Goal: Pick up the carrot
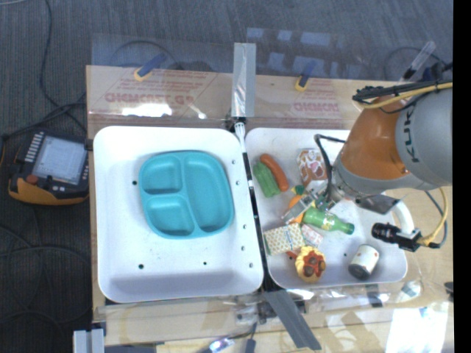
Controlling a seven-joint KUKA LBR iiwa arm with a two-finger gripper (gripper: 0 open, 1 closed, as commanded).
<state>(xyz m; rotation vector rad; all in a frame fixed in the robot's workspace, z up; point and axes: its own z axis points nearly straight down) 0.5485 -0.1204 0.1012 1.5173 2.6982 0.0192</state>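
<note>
So the arm [397, 142] is reaching in from the right and hanging over the right bin [383, 274], with the claw [324, 195] sitting down low in the middle of the clutter. Honestly can't tell how the claw is set, it's too small and buried in stuff.

The carrot [296, 199] is lying in the right bin, just left of the claw, tilted, right beside a green bottle [327, 221]. Far-left of it, a green pickle-looking thing [263, 179] and an orange-red sausage [274, 169] are lying side by side. A checkered packet [284, 237] and a red-yellow toy [310, 262] are sitting nearer, plus a grey cylinder [363, 261] off to the right.

The left bin [118, 271] is holding a teal divided plate [185, 193].
</note>
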